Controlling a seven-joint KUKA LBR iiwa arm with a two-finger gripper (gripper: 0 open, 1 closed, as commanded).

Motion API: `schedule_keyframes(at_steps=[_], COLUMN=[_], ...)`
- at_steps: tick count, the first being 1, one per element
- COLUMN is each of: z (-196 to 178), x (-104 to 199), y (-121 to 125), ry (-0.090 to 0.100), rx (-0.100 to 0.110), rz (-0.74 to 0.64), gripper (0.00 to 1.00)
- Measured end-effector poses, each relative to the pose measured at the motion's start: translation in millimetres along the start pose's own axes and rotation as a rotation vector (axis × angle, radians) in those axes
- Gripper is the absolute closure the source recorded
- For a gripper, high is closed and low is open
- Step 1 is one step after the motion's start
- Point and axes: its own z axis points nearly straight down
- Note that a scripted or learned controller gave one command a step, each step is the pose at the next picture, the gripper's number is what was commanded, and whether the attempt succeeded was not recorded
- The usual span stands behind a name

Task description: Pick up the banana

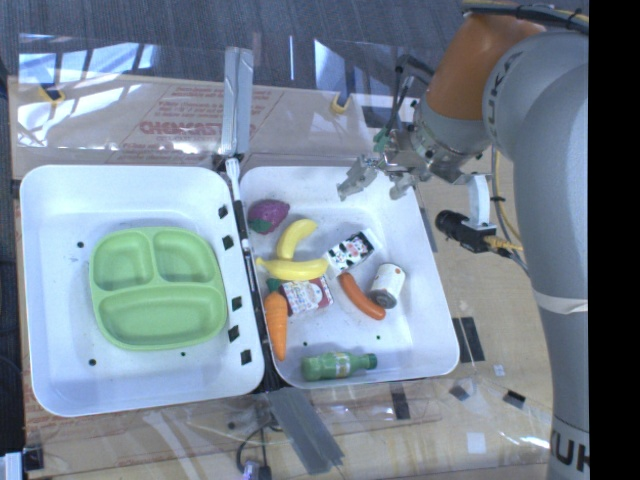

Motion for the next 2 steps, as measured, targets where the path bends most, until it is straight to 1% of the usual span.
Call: schedule_keyframes(at_steps=[1, 2], z=[57, 124], x=[60, 73], y=[-9, -11], ry=[-0.001, 0.0], rx=[-0.001, 0.0], rz=[-0.179, -0.396], gripper=[0.0, 0.0])
